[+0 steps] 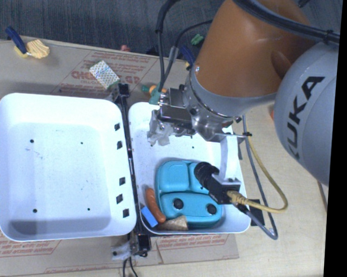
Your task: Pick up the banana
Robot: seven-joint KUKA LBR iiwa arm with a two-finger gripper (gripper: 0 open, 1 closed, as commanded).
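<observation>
On the far-left corner of the cardboard-covered bench (61, 53) we see a small yellow thing w/ a blue handle (30, 47). To its right lies a patterned packet (104, 73), just beyond the far rim of the left bin (59, 168). That bin is shallow and white, w/ a few dark specks on its floor. A black strip w/ clips (124, 155) runs btwn it and the right bin (141, 162).

The gripper (160, 131) hangs over the far-left part of the right bin, above bare white floor and apart from the things nearer the camera. Whether it's released or clenched we can't tell; the wrist hardware hides too much, and we see nothing held in it.

In the near part of the right bin an orange carrot-like piece (151, 197) lies by the left wall. A blue block (149, 217) sits just in front of it, touching or nearly so. Next comes a brown wedge (177, 224) at the near rim, right beside a teal plastic toy (181, 192) w/ two dark holes, the biggest thing in the bin.

As for the banana, we can't tell where it is.

Above and to the right the arm's orange band (245, 45) comes first, then its grey casing (311, 115) w/ KUKA lettering.
</observation>
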